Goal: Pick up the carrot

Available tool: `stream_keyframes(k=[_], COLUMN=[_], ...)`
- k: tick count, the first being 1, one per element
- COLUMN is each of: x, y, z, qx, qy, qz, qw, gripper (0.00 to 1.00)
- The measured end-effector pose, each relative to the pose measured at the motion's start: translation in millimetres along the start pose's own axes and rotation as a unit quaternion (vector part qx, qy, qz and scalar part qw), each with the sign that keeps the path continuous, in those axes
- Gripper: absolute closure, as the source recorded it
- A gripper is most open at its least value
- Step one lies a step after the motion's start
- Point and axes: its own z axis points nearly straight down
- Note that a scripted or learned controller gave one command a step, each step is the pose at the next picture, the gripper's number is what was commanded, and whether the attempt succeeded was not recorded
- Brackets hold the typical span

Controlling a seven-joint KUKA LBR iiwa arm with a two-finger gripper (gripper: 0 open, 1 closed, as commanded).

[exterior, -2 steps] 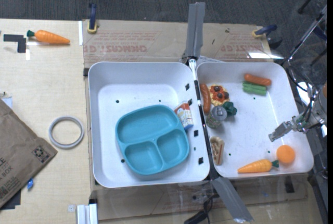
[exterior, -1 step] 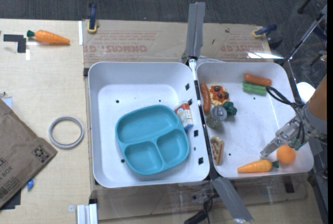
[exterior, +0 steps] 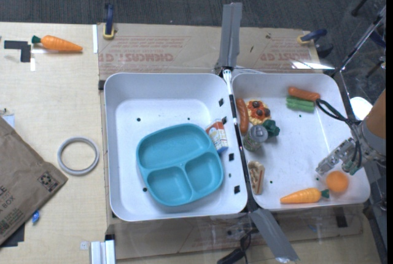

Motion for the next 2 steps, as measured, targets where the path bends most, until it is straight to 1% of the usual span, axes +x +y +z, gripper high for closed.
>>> stream_keyframes(k=[1,2], x=[21.3,95.9], y=[16.5,77.8], z=[-52.9,-93.4], qx=[0.002,0.002], qy=[0.000,0.000], qz=[0.290,0.317], qw=[0.9569,0.9486], gripper=[1.00,1.00])
